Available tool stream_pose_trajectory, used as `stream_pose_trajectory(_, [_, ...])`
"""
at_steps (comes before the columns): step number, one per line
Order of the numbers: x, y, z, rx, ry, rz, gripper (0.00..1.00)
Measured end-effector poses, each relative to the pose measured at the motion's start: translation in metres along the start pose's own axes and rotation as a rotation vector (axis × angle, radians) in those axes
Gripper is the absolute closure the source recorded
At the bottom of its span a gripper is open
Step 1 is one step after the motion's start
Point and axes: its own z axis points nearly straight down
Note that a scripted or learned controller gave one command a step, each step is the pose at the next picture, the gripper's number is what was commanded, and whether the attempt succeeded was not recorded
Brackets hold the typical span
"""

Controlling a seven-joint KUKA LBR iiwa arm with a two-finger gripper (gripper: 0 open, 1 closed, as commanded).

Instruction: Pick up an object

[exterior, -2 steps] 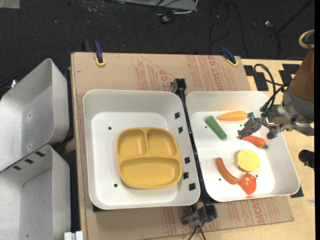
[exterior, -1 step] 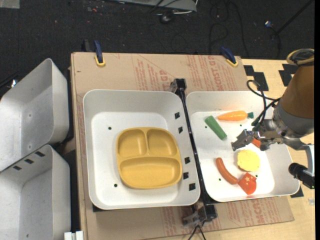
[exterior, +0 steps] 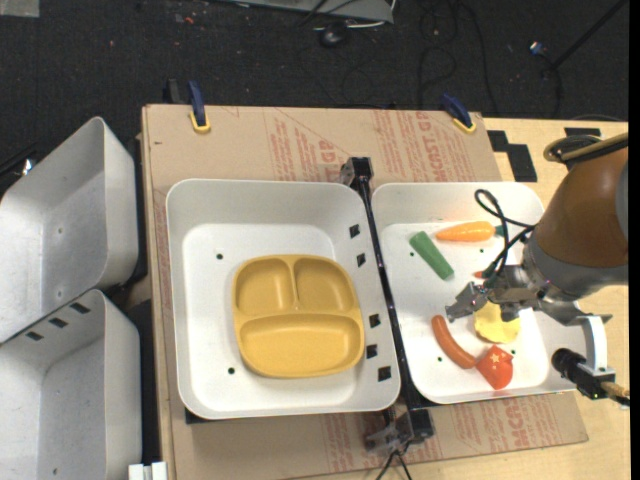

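The gripper (exterior: 478, 303) sits low in the right bin (exterior: 400, 208), its dark metal tips just left of the yellow piece (exterior: 497, 325) and partly over it; whether the jaws are wide or narrow I cannot tell. Crowding is the risk, I judge: the sausage (exterior: 453, 341) lies just left of the yellow piece, the red strawberry-like toy (exterior: 497, 368) just below it (nearly touching), so closing could nudge neighbours or pinch two. The green piece (exterior: 432, 254) and carrot (exterior: 465, 232) lie above the yellow piece, further off
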Motion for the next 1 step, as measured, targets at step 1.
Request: stream_pose_trajectory(1, [0.0006,-0.0008,0.0536,0.000,0.001,0.000,0.00])
